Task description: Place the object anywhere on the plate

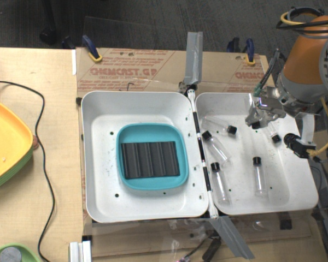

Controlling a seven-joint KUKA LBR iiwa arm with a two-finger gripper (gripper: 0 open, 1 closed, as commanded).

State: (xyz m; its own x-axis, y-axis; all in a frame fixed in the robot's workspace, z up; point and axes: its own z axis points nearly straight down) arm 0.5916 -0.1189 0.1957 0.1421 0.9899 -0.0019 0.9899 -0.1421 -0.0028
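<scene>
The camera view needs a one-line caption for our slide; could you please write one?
Gripper hovers over right bin of clear vials; teal plate waits in left bin.

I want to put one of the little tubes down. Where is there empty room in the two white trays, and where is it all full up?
The teal plate has its dark ribbed middle bare. In the left bin, white floor is free around the plate, widest along the top wall. The right bin is crowded: clear vials lie scattered across its middle and left, and the pincer hangs over the upper part. Its lower right corner is barest.
</scene>
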